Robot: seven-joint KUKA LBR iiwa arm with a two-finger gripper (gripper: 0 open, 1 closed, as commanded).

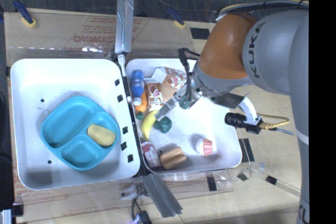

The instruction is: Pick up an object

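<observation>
Objects for picking crowd the right bin (231,157): along its left wall stand a blue bottle (137,83) at the far end, an orange piece below it that I cannot name, a banana (148,124) midway, and a small packet near the front-left corner; a printed snack bag (164,87) lies toward the far edge, a dark green lump (164,124) sits just beside the banana, a hot-dog bun (172,157) rests against the front wall, and a pink-and-white cupcake (205,146) stands near the front-right corner. In the left bin (21,113) a blue divided plate (68,131) carries a yellow potato-like piece (102,134) in its right compartment. The arm (262,50) reaches over the right bin's far-right corner, and the pincer (169,109) points down and leftward toward the middle of the left wall, its tip just above the green lump and the banana. Whether the pincer is released or clenched I cannot tell at this slant, and nothing visibly sits in it. This looks like the approach step, with the grasp not yet made. The next move seems to call for a short descent onto a single item, most likely the green lump or the banana, aligned so that the neighbour and the bin wall are not caught too.
</observation>
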